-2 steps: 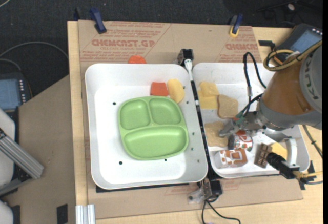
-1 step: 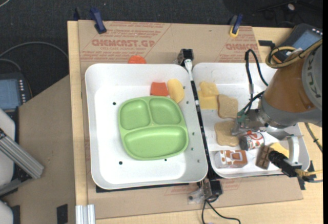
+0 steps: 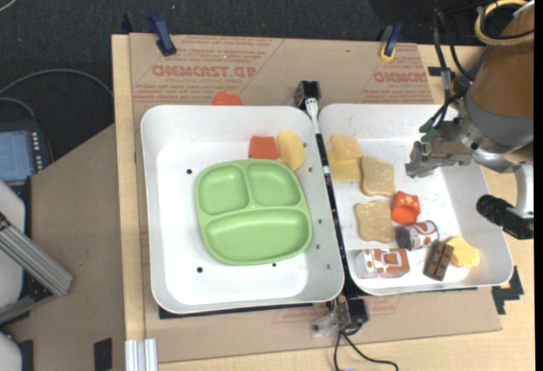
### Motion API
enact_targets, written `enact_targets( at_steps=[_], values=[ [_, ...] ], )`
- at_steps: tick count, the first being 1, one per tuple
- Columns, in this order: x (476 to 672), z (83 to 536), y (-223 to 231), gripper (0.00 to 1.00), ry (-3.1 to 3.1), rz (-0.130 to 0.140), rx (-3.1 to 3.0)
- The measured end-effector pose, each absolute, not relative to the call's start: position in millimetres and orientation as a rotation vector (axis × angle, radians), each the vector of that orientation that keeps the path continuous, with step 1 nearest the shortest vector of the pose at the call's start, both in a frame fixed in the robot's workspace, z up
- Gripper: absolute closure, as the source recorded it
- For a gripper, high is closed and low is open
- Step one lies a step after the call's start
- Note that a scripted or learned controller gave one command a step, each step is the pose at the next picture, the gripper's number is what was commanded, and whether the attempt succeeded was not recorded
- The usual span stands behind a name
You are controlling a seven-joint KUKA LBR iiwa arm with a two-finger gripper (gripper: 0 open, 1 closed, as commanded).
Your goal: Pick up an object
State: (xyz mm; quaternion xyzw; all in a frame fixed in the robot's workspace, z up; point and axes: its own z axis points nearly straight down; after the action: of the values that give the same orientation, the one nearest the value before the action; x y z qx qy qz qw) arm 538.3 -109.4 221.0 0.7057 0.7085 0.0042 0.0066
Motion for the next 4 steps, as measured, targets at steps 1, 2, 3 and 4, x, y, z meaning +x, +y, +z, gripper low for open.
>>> enact_targets(
  at_steps=[1, 2, 3, 4],
  values=[
    [535.0, 213.3, -109.7, 0.0, 2.222, 0.0, 2.22],
    [561.0, 124.9, -139.7, 0.0, 2.222, -0.005, 2.226],
    [503.8, 84.0, -131.8, 0.0, 2.217, 0.002, 2.227],
    [566.8, 86.6, -130.0, 0.0, 2.221, 0.005, 2.213]
  ],
)
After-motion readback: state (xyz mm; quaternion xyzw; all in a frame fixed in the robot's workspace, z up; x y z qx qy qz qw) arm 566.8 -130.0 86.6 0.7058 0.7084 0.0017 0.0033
